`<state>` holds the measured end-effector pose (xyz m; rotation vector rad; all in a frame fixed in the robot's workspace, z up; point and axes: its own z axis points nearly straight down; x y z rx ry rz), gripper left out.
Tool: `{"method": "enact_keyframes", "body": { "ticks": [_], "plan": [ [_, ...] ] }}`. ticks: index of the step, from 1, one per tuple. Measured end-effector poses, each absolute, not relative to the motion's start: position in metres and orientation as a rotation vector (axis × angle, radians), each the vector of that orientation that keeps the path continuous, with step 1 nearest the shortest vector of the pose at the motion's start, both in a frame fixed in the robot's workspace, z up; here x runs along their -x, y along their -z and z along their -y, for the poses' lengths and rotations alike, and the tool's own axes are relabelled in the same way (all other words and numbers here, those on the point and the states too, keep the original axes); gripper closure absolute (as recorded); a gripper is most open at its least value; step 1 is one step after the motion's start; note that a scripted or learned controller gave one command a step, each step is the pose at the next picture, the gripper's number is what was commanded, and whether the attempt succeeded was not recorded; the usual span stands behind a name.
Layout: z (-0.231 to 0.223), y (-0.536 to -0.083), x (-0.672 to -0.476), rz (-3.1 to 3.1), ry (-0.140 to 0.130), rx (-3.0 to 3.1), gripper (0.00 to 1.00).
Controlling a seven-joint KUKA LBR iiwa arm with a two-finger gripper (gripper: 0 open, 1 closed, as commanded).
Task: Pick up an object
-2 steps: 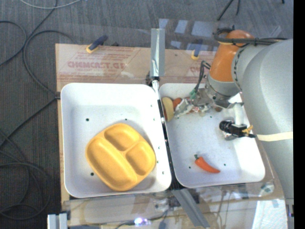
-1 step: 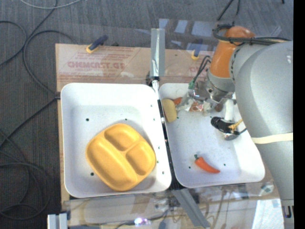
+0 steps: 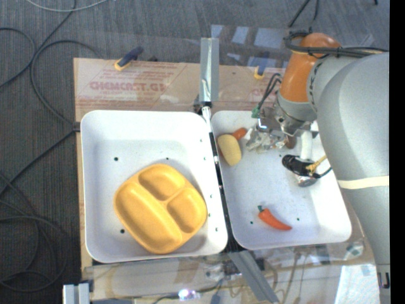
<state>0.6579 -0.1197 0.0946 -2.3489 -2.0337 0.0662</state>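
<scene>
In the camera view, two shallow white bins sit side by side on the table (image 3: 101, 97), whose brown top carries faded red lettering near its upper edge. The left bin (image 3: 107, 138) takes the left-centre of the frame and holds a yellow divided plate (image 3: 161, 206). The plate lies with its three compartments facing up, toward the bin's lower right and close to the wall next to the other bin. The right bin (image 3: 316, 211) takes the centre-right. In its upper left corner a pale yellow potato-shaped object (image 3: 230, 149) lies just beside that wall. A small orange-red piece (image 3: 239, 133) sits at the object's upper right end, perhaps touching it; it is too small to name. A red-orange pepper (image 3: 274, 218) with a green stem lies well apart from these two, low in the bin toward its lower middle. The grey arm (image 3: 354, 144) comes in from the right of the frame, with its orange band (image 3: 297, 81) in the upper right. The gripper (image 3: 267, 138) is low over the upper part of the right bin, just right of the orange-red piece and near the potato-shaped object. Whether the gripper is open or closed cannot be told from this angle. At top centre a metal bar (image 3: 209, 68) stands in line with the gap between the bins. A blue-and-yellow clamp (image 3: 128, 57) sits at the table's upper left edge. Dark cables (image 3: 44, 62) trail over the grey carpet (image 3: 158, 18) in the upper left.
</scene>
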Motion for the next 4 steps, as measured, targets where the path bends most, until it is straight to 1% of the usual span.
{"method": "enact_keyframes", "body": {
  "ticks": [1, 2, 3, 4],
  "plan": [
    [0.119, -0.095, -0.659, 2.038, -0.059, 2.352, 0.00],
    [0.117, -0.089, -0.655, 1.282, -0.097, 2.797, 0.00],
    [0.140, -0.113, -0.570, 1.078, -0.010, 2.950, 0.00],
    [0.161, -0.088, -0.642, 0.963, 0.007, 2.989, 0.00]
  ]
}}
